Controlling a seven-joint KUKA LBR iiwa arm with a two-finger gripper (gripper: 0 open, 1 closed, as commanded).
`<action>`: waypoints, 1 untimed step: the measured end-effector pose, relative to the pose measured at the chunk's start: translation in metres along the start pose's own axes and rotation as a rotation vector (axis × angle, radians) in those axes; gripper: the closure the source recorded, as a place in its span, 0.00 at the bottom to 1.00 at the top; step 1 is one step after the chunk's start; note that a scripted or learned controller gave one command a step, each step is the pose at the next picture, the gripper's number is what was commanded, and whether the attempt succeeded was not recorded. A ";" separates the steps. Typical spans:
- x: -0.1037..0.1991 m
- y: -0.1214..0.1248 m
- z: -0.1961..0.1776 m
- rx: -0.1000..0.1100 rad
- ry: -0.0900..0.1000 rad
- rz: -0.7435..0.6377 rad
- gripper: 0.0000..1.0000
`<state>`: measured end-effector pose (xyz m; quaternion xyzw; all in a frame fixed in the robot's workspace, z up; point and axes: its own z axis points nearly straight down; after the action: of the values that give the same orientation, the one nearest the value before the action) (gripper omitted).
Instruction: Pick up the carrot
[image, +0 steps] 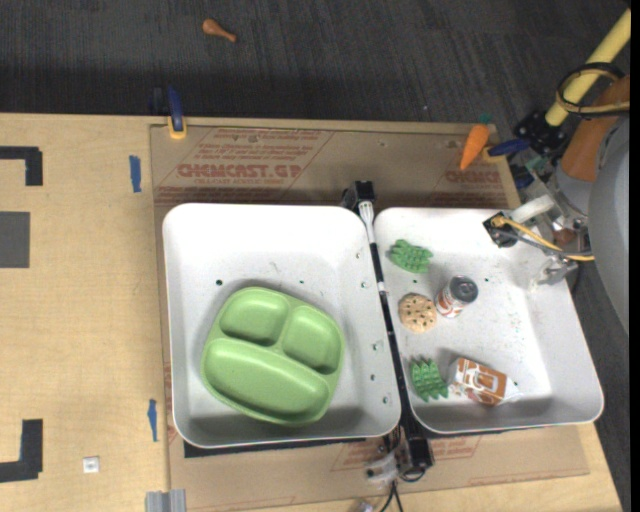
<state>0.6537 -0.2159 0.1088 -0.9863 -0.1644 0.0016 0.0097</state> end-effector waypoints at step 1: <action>0.007 0.001 0.020 0.015 -0.014 0.118 0.00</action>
<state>0.6602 -0.2143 0.0890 -0.9942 -0.1059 0.0103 0.0160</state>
